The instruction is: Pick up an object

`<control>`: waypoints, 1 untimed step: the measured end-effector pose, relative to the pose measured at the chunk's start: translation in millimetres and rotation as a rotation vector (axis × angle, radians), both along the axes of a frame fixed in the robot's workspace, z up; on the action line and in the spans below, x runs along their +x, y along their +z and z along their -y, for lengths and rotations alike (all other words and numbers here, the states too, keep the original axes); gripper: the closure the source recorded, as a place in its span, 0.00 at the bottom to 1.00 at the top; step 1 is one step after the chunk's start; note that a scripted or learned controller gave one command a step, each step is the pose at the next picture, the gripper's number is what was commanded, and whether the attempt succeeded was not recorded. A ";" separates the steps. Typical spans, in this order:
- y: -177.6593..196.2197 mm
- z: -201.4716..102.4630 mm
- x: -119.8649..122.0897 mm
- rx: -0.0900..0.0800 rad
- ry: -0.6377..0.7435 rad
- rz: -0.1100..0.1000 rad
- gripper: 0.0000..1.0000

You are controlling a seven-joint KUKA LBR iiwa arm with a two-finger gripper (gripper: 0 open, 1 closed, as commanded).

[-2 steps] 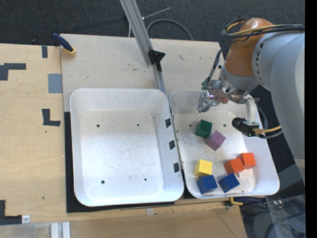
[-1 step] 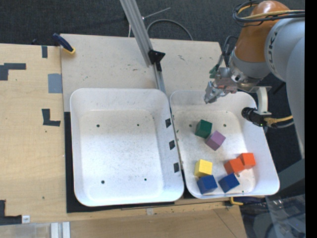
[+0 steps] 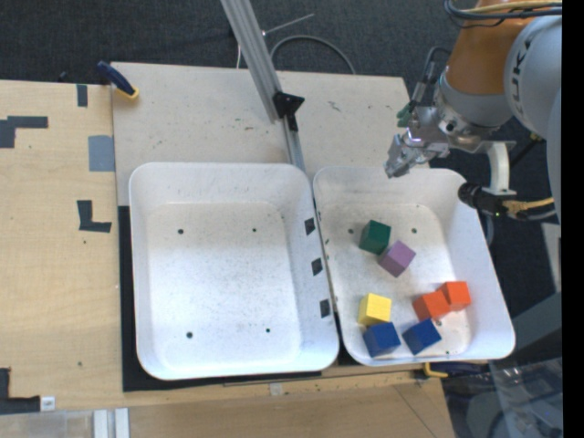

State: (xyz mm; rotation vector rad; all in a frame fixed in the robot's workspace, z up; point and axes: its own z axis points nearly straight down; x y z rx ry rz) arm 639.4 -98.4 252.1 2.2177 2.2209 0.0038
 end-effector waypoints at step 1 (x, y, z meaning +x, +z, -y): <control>-12.0 -45.9 -18.2 0.001 0.003 -0.007 1.00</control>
